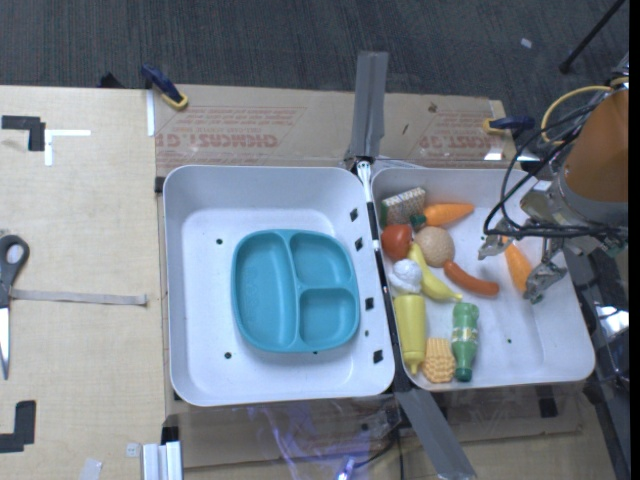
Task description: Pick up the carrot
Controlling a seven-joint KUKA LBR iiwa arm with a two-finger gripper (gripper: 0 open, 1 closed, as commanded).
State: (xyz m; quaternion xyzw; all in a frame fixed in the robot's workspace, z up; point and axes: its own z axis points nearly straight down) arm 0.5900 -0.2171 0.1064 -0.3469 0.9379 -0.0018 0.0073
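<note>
Two shallow white bins sit side by side on the bench. The left bin (190, 268) bears a teal divided plate (296, 290) lying flat near its middle. The right bin (560, 348) carries a cluster of toy foods along its left half.

The arm (603, 153) reaches in from the right, its orange band above the wrist, with cables looping beside it. The gripper (516, 266) hangs over the right part of the right bin, well apart from the food cluster. The carrot (518, 267), a short orange wedge, stands between the two fingers (492, 248), and the claw looks clenched on it. From this angle it is hard to tell whether the carrot is clear of the bin floor or touching it.

At the back of the cluster a bristly brown piece (403, 204) lies just beside an orange tapered piece (447, 211). Below them a red tomato (397, 239) touches a tan potato (434, 245). A red sausage (471, 279) slants down to the right of the potato. A white garlic (405, 276) and a banana (436, 284) lie together below the potato. Nearer the front a yellow bottle (410, 328), a corn cob (438, 360) and a green bottle (464, 340) lie close together.

On the bench to the far left lies a pair of scissors (10, 268). A blue clamp (165, 86) grips the cardboard behind the left bin.
</note>
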